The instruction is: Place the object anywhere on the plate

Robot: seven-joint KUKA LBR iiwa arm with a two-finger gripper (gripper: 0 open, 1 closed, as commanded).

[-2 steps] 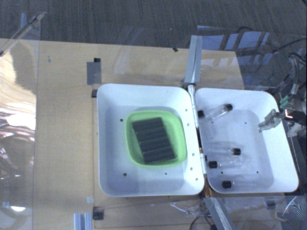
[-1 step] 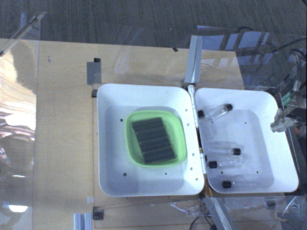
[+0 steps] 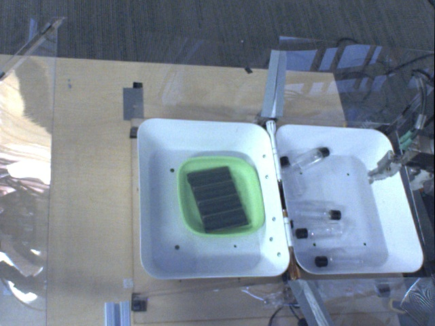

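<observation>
pale grey metallic arm tip [image 3: 385, 168] at the right bin's edge, dark and green cables [image 3: 408, 138] behind it

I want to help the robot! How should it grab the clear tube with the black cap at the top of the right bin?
Probably across the middle of the clear tube, coming straight down. It lies flat and tilted in the right bin, so fingers should straddle its narrow width, away from the black cap.

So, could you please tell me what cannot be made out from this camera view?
- Claw: mostly cut off at the right edge; open or shut cannot be told.
- Clear tubes in the right bin: transparent against white, so their count and outlines are unclear.
- Dark ridged block on the green plate: too small to identify.
</observation>
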